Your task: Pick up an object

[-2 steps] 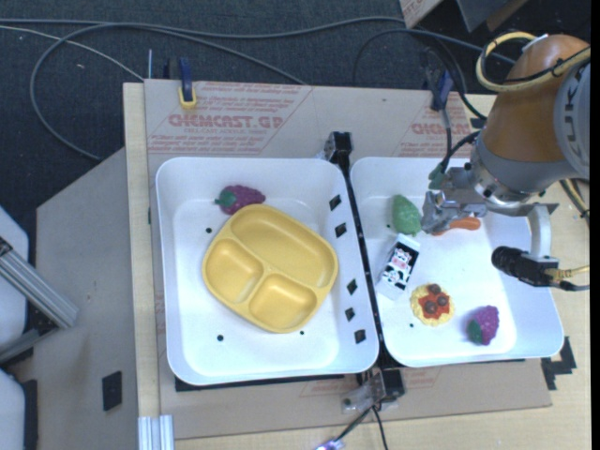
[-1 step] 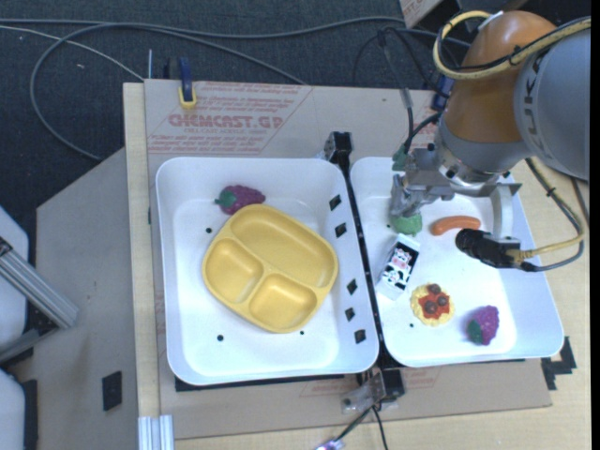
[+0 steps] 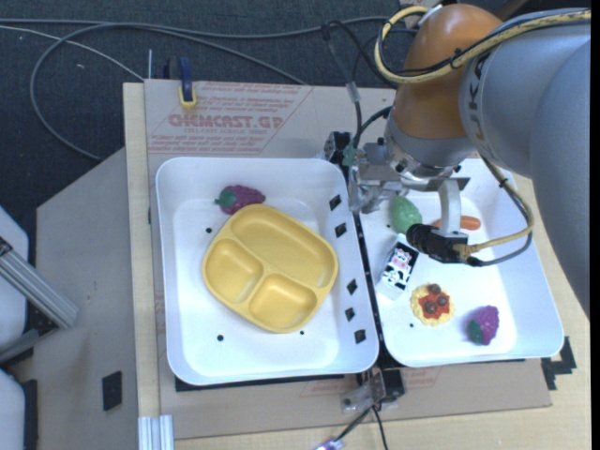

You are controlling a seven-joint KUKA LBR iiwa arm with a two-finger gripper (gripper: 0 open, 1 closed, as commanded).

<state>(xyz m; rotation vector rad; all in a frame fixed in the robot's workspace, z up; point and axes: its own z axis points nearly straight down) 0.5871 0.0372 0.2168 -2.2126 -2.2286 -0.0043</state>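
Note:
My gripper hangs below the orange wrist band, over the far left part of the right bin. Right under it lies a green toy, partly hidden by the gripper body. An orange carrot piece sits just right of the green toy. Closer to the front are a black-and-white spotted block, a small toy pizza and a purple grape bunch.
The left bin holds a yellow divided plate and another purple grape bunch at its far side. A black clip strip runs along the seam between the bins. A cable loops off the gripper over the right bin.

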